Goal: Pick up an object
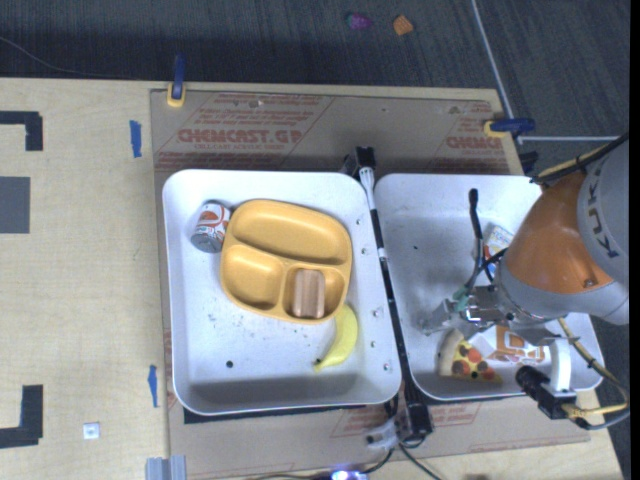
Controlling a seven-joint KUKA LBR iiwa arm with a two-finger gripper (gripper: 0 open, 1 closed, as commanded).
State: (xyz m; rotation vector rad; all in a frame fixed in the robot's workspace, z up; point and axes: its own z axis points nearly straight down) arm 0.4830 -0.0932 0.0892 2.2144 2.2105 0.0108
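In the right bin (420, 218), my gripper (462, 311) hangs low near the front. Just in front of it lies a flat printed packet (468, 360), white and orange with dark dots; the gripper stands over the packet's back edge. Nothing shows held in the gripper. The grey arm with its orange band (560, 248) covers the bin's right half. The left bin (190, 298) holds a yellow divided tray (280, 248) with a brown block (307, 293) in one compartment, a banana (342, 338) at the tray's front right, and a small can (209, 226) at the back left.
A thin black upright piece (473, 216) and a small white item (497, 236) sit at the back of the right bin. The two bins' rims meet at a ridge (385, 288). Clamps (178, 80) (508, 125) hold the brown board behind the bins.
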